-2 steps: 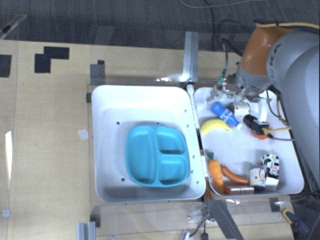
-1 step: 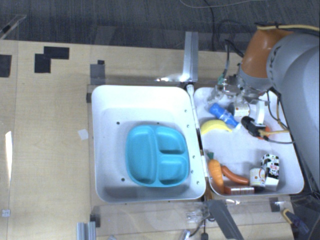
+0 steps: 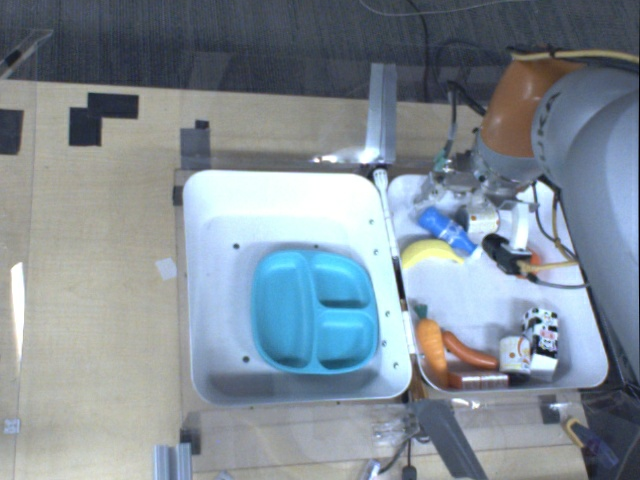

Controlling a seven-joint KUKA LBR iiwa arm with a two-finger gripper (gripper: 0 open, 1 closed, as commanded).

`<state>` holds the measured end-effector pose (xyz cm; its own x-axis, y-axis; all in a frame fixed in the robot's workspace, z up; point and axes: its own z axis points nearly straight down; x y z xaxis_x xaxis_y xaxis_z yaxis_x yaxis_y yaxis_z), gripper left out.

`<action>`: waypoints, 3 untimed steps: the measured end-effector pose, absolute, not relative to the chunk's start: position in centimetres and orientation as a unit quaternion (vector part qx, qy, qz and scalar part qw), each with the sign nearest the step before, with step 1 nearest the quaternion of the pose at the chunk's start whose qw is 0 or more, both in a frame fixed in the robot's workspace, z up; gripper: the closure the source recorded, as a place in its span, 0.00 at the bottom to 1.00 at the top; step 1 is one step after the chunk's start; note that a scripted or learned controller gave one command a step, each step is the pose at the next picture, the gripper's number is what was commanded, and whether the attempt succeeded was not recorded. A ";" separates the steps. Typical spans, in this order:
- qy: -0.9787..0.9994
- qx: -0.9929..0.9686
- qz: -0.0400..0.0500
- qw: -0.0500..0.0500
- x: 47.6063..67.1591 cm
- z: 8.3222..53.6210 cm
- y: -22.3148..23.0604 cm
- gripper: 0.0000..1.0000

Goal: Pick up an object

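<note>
Two bins. Gripper was low in right bin, over blue bottle beside banana; grip state could not be told. Blue tray lay in left bin.

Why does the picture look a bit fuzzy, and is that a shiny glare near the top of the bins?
Camera view: soft overall, small items blurred; bright glare on the metal post between the bins; the blue tray casts a faint shadow in the left bin; the arm looms large and out of focus.
</note>
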<state>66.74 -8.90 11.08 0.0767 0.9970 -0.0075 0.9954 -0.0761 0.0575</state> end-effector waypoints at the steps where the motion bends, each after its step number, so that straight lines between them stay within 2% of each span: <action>1: 0.676 0.737 0.018 0.021 67.1 11.0 -9.4 0.00; 2: 0.692 0.721 0.016 0.023 66.8 11.0 -9.2 0.00; 3: 0.662 0.749 0.016 0.017 67.0 11.2 -9.4 0.00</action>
<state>66.99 -9.40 11.16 0.1239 0.9923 0.0011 0.9912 -0.1238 0.0470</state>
